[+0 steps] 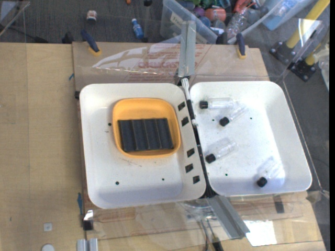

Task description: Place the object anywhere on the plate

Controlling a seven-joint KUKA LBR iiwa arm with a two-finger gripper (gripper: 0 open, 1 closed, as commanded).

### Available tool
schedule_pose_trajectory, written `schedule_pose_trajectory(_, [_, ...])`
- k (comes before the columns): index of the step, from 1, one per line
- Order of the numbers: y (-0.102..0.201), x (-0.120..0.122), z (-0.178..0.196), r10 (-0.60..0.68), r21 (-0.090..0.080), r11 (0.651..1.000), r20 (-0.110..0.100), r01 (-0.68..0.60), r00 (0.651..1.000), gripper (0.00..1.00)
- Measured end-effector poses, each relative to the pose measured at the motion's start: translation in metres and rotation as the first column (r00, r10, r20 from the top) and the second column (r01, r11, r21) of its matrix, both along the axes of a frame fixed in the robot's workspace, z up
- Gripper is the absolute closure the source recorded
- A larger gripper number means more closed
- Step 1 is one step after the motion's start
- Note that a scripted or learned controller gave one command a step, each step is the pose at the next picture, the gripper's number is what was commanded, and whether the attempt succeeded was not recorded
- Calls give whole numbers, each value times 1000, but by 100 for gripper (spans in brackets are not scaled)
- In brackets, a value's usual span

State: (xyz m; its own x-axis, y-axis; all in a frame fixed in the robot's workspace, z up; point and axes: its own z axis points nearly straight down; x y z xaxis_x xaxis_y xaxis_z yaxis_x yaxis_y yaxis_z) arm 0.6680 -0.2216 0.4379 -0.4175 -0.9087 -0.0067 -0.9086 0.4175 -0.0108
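Looks like the end of the placing step, or the gap before a fresh one. Sitting in the middle of the left bin point(99, 187): an orange plate point(121, 109), square with rounded corners. Lying flat inside it, well within the rim and touching nothing else: a black ribbed block point(145, 135), squared up to the plate's edges. If that is the object, nothing is left to place; judging from how it lies, already done and stable, with no overhang to tip it off. Scattered across the right bin point(293, 140), all on their sides and apart from each other: four clear bottles with black caps, one near the top point(217, 104), one just below and right of it point(233, 115), one by the divider point(222, 150), one toward the near right corner point(269, 172). Should one of these be meant instead, then still at the picking stage. Calls next for a descent over a single bottle, a grasp across its narrow body rather than along it, a lift over the divider, and a release above the bare orange rim beside the block. Worth minding: round, slick, see-through, so likely to roll or slip out of a pinch. As for the gripper, whether spread or closed: cannot tell.
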Motion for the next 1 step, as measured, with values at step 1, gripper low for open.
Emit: schedule_pose_trajectory(1, [0,0,0,272,-3,962,-1,-272,962,100])
